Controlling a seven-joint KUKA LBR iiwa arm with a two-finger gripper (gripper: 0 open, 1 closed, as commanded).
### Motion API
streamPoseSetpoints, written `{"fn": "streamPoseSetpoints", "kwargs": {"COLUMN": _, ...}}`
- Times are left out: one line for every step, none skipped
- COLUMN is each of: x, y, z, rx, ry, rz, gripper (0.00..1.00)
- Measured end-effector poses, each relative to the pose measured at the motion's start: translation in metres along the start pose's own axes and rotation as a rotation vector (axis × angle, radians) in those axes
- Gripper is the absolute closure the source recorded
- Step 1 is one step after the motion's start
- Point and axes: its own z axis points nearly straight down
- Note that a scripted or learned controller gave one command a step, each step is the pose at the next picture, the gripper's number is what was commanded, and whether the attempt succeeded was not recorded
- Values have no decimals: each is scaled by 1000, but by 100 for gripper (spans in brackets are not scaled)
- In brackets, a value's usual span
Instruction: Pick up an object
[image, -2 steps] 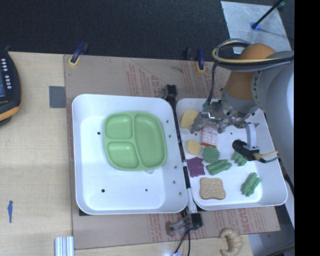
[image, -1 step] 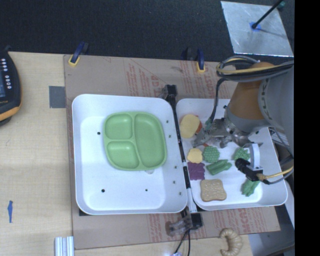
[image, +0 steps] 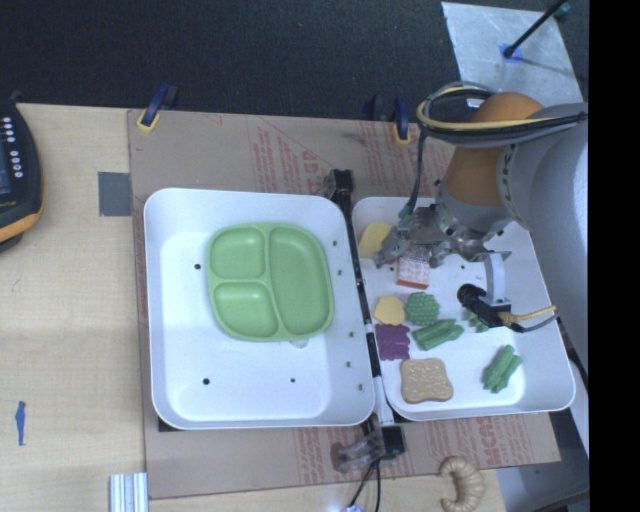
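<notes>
My gripper (image: 418, 252) hangs over the back left part of the right bin (image: 545, 395). A small red and white packet (image: 413, 273) lies right under it, partly hidden by it. A pale yellow round piece (image: 374, 238) lies just to its left. In front of it lie a yellow cookie (image: 389, 311), a green knobbly piece (image: 422, 305), a green pod (image: 437, 335), a purple piece (image: 393, 342), a tan cracker (image: 426, 380) and another green piece (image: 500, 368).
The left bin (image: 180, 390) holds a green divided plate (image: 270, 282). A tan curled object (image: 462, 483) lies on the cardboard in front of the right bin. A handheld controller (image: 15, 175) rests at the bench's left edge.
</notes>
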Motion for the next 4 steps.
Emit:
{"fn": "streamPoseSetpoints", "kwargs": {"x": -1, "y": 21, "z": 1, "rx": 15, "ry": 1, "rz": -1, "gripper": 0}}
{"fn": "streamPoseSetpoints", "kwargs": {"x": -17, "y": -72, "z": 1, "rx": 11, "ry": 2, "rz": 5, "gripper": 0}}
{"fn": "streamPoseSetpoints", "kwargs": {"x": -17, "y": -68, "z": -10, "rx": 4, "ry": 0, "rz": 1, "gripper": 100}}
{"fn": "streamPoseSetpoints", "kwargs": {"x": 68, "y": -53, "z": -105, "rx": -8, "ry": 4, "rz": -6, "gripper": 100}}
